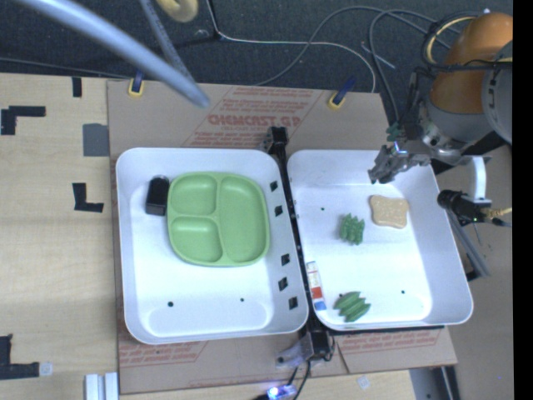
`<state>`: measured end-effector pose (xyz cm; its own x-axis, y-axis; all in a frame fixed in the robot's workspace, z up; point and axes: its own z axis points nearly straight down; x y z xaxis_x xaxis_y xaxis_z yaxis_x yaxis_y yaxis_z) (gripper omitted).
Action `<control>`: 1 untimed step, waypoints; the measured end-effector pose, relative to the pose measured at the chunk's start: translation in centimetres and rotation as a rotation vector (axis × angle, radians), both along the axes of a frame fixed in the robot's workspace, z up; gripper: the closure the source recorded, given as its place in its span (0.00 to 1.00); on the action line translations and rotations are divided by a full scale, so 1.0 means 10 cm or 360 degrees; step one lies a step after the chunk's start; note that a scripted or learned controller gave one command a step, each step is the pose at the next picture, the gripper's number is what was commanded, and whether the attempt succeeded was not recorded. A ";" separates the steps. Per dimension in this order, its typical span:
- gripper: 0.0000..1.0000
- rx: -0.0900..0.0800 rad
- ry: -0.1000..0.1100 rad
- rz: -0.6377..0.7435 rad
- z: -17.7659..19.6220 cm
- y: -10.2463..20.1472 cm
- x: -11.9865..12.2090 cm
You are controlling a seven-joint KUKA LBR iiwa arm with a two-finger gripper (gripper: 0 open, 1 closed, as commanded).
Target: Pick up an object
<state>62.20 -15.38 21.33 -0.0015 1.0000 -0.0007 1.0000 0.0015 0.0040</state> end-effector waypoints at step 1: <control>1.00 0.0000 0.0000 0.0000 0.41 0.00 0.01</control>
<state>62.31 -15.34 25.48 -0.0017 1.0000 -0.0006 1.0000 0.0017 0.0041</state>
